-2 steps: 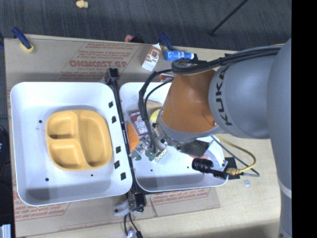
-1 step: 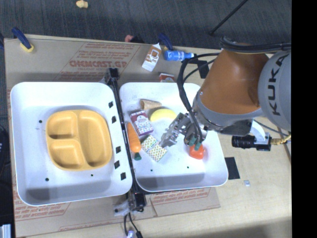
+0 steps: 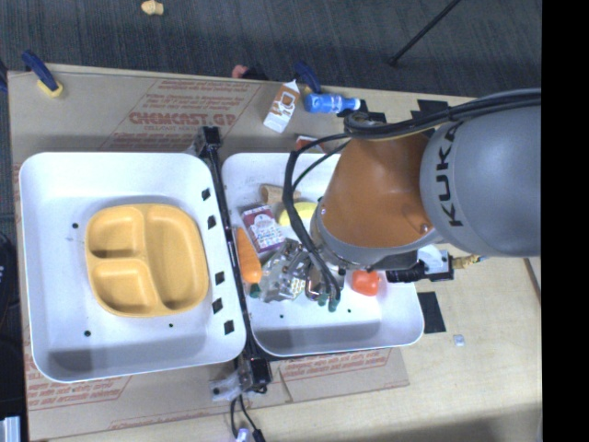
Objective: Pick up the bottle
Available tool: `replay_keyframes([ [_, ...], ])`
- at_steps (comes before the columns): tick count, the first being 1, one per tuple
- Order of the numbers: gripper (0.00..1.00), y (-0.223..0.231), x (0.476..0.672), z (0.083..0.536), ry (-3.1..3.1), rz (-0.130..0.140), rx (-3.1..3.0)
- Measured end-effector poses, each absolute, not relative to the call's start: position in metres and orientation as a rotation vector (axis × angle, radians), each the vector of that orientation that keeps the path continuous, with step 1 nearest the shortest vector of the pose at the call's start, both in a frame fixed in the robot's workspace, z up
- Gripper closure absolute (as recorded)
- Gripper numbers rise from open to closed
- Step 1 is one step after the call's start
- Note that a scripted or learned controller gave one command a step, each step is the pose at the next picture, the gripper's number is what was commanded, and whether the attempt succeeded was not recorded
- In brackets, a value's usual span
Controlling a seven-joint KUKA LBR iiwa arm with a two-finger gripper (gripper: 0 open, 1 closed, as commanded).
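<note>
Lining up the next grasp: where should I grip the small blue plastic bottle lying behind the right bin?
Probably mid-body, from above, closing across its width: the blue bottle lies on its side, long axis running left-right.

Bottle (image 3: 329, 104): small, blue body with a lighter, whitish cap end pointing right. Lying on its side, long axis running left to right. Position: on the desk (image 3: 110, 109) at the far edge, outside both bins, just beyond the far rim of the right bin (image 3: 396, 334). A blue clamp (image 3: 306, 76) sits just to its left and a small printed card (image 3: 282, 107) beside that. Label detail too small to read.
</note>
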State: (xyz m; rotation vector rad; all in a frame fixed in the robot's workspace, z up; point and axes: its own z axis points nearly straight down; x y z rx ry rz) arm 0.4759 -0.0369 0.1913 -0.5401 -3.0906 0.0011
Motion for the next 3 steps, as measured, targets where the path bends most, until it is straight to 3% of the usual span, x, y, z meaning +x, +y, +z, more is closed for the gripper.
replay_keyframes([
  [1, 1.00, -0.021, 0.476, 0.192, -3.138, 0.001, -0.033],
  [2, 1.00, -0.078, 0.477, 0.283, -3.143, 0.003, 0.058],
  [3, 1.00, -0.103, 0.484, 0.215, -3.126, 0.000, 0.299],
])
